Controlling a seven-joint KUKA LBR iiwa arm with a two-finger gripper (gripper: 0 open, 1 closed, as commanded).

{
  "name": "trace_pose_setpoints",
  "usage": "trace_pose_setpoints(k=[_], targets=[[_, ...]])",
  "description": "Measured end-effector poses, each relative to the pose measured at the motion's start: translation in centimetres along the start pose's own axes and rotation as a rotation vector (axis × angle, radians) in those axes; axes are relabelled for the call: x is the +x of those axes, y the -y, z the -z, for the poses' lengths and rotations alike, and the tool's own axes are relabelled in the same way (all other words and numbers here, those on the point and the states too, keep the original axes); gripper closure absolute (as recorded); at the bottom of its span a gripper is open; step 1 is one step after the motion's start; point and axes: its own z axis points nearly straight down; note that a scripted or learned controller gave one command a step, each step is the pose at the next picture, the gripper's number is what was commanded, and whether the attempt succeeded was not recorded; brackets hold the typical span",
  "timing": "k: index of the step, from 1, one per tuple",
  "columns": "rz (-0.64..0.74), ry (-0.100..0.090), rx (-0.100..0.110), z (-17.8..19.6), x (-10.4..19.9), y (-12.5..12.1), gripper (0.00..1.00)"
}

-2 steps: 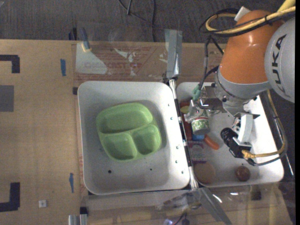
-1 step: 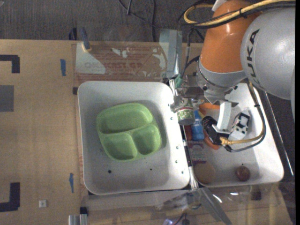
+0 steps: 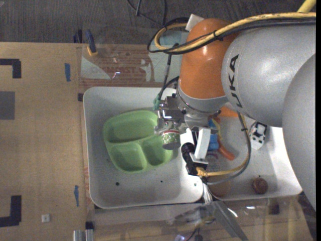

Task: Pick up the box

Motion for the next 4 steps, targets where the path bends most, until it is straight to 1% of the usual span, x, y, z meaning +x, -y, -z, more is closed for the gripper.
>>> trace_pose_setpoints(k=[1,2,3,4], targets=[[0.020,0.000,-0.006,6.7,-3.2,-10.6,1.00],[0.025,0.001,-0.007,7.6,-2.9,-10.6,1.00],[-0.264,0.000,0.000,-0.6,-3.1,-7.1,1.00],[-0.338,0.000,-0.004,0.1,-2.5,-14.2,1.00]])
